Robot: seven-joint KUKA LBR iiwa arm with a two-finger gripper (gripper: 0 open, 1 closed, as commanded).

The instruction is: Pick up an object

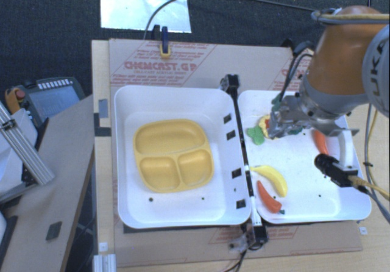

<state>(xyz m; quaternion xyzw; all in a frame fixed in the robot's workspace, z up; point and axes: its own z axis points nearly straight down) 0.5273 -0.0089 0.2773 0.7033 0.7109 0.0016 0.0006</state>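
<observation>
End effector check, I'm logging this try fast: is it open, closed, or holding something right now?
End effector: cannot be told. It sits low in the right bin by the green item.

A single fixed camera looks down at a slant from above the bench — near enough that the two shallow white plastic bins (183, 97) fill the frame's middle, while the grey-and-orange arm (350, 60) enters at upper right.

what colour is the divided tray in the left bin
Pale yellow tray, seen in the camera view.
</observation>
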